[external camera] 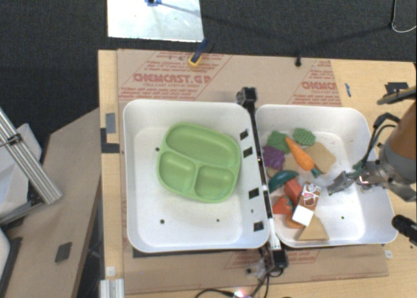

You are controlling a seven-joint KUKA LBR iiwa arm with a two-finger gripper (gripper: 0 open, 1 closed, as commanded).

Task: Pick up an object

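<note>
Nearest you, at the bottom of the right bin (371,222), a tan wedge block (314,230) lies at about 6 o'clock in the pile, a white card-like piece (303,214) touching its upper left edge. Just above, a small red-and-white carton (310,195) sits upright-ish, with an orange-red piece (283,205) at its 8 o'clock and another red one (292,189) at its 10 o'clock.

Gripper (343,181) is at 3 o'clock from that pile, low over bare bin floor, pointing left toward the toys. You can see nothing between its fingers; they look slightly apart, and the tip is near the carton but apart from it.

Further up: a dark teal piece (282,178) at pile centre-left, then the orange carrot (300,155) lying diagonally, a tan slice (321,157) just beside it at 3 o'clock, a purple bunch (273,158) at 9 o'clock. At the far end, a dark green piece (279,141) and a knobbly green one (303,137) at 12 o'clock.

Left bin (140,179) holds a green divided plate (199,162), roughly centred, flat.

Beyond the bins, a yellow-blue clip (198,55) on the cardboard, and a pale sheet (154,4) at the far edge
</note>
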